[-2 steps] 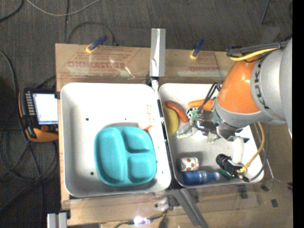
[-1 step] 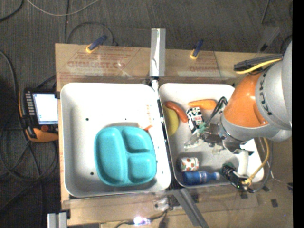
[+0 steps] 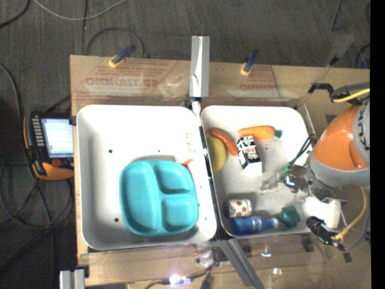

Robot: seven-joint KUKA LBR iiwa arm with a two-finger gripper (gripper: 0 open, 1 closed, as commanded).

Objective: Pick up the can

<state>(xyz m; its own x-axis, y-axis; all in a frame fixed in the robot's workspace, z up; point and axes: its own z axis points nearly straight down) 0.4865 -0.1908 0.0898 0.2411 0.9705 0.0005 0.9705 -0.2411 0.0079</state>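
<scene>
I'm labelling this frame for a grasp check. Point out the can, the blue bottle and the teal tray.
can (image 3: 239, 208), camera view, on its spotted side.
blue bottle (image 3: 252, 224), camera view, mid-body.
teal tray (image 3: 137, 188), camera view, floor of its large left compartment.

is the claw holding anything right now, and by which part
Cannot be told: the claw sits low over the right bin, with nothing visibly gripped. The can lies apart, near the blue bottle.

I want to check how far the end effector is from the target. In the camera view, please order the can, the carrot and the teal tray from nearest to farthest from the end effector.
From the end effector in the right bin:
1. Can, right bin, lower left of it.
2. Carrot, right bin, top edge.
3. Teal tray, left bin, far across the divider.
</scene>
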